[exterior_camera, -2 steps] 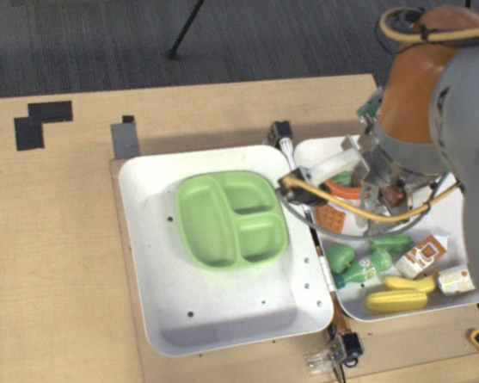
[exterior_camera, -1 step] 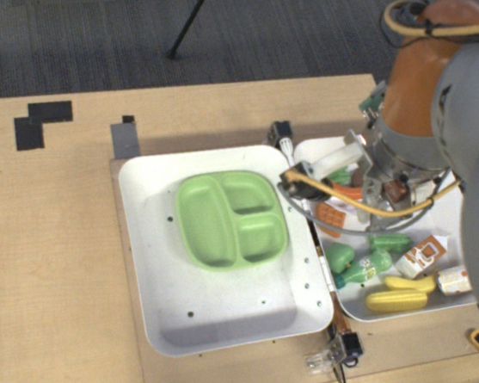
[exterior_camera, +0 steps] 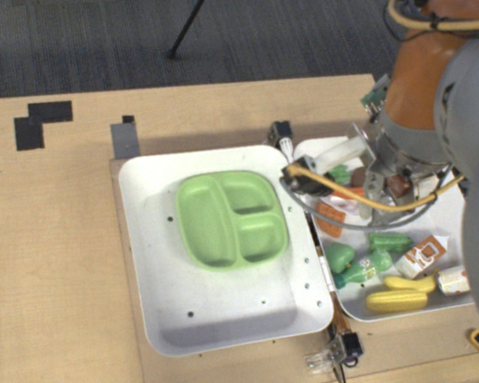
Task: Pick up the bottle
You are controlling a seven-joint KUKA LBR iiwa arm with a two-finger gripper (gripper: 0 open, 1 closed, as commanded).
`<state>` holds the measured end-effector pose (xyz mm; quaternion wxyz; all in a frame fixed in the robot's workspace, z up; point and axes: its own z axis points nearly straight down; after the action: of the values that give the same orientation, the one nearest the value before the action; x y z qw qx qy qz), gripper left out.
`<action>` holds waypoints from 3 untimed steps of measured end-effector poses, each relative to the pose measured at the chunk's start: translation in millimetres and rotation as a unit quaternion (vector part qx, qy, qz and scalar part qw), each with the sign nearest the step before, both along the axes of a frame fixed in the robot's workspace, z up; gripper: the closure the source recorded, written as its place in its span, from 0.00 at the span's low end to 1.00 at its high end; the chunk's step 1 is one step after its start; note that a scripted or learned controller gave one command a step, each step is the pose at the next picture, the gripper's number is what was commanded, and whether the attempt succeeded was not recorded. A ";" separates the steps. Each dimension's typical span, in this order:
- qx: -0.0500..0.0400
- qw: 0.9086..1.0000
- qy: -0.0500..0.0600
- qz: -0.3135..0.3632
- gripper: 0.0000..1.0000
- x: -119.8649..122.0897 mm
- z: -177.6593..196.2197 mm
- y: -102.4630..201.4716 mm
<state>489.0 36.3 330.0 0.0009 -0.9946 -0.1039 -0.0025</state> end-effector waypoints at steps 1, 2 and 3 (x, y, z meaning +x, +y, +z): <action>-0.001 1.000 0.003 0.027 1.00 -2.3 -52.1 86.7; 0.000 1.000 0.002 0.027 1.00 -1.4 -41.5 86.5; -0.001 0.999 0.003 0.042 1.00 -2.6 -92.3 134.3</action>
<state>486.4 170.6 237.7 0.0006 -0.9893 -0.1458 0.0007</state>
